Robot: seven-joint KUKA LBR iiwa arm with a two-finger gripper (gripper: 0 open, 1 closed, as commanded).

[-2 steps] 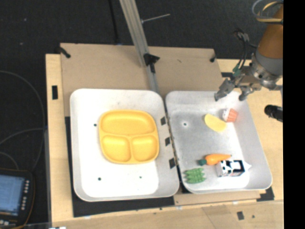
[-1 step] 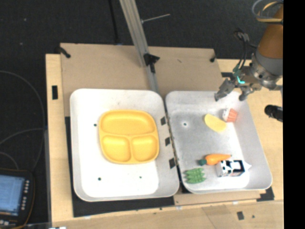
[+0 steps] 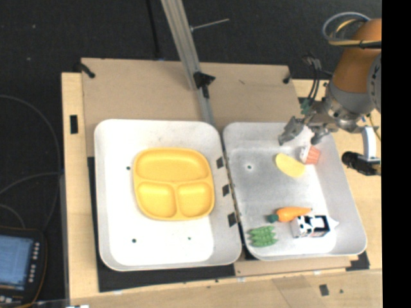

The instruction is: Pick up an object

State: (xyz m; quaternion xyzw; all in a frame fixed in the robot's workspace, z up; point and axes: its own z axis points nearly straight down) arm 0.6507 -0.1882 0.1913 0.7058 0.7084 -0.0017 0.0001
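- Tool (image 3: pixel 303 132) spread open, holding nothing, hovering at upper right of the right bin (image 3: pixel 257 140).
- Nearest target: yellow piece (image 3: pixel 290 165), just below it, touching a small red-white item (image 3: pixel 311 154).
- Centre over the yellow, descend straight, avoid clipping the red-white one.

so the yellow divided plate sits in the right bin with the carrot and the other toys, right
Not quite. The camera view shows the yellow divided plate alone in the left bin. The carrot and the other toys lie in the right bin.
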